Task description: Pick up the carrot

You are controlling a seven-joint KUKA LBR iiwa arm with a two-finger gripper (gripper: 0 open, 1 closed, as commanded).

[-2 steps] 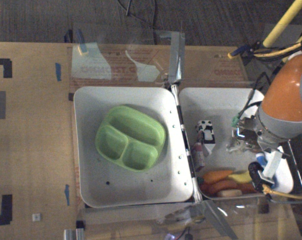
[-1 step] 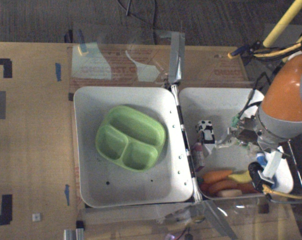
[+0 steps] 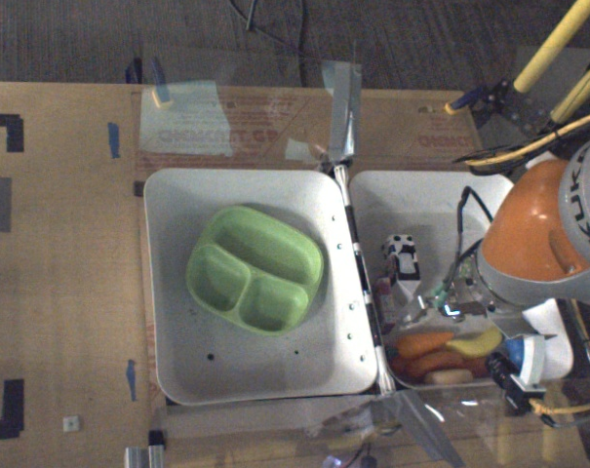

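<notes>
The carrot is an orange stick lying flat near the front wall of the right bin, with its tip pointing left. My gripper hangs just above and behind it, reaching in from the right under the orange band of the arm. Nothing visibly rests in the gripper. The carrot lies against a reddish-brown sausage-shaped piece in front of it and a yellow banana on its right.
A black-and-white toy stands in the right bin behind the gripper. A white bottle with a blue cap lies at the front right. The left bin holds a green divided plate.
</notes>
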